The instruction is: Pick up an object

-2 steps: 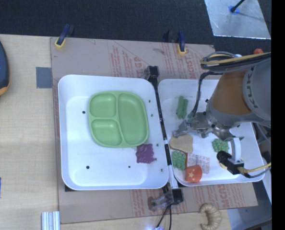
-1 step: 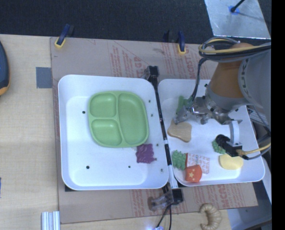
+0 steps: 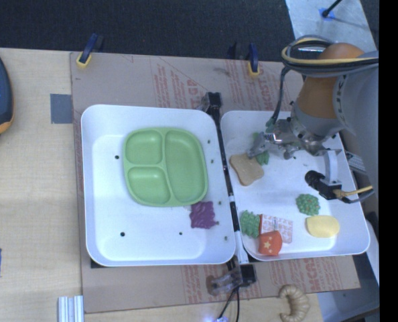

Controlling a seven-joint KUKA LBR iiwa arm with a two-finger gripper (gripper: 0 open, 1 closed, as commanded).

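Low over the right bin (image 3: 360,243), toward eleven o'clock, gripper (image 3: 264,146) pressed around a small green piece (image 3: 260,154), perhaps a leafy toy; fingers seemingly clamped on it, hard to tell; tan bread slice (image 3: 246,168) just beside at seven o'clock; green divided plate (image 3: 165,166) in the left bin (image 3: 98,180).

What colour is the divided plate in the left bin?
Light green, seen in the camera view: the divided plate.

End effector (image 3: 260,149) over right bin (image 3: 289,250)
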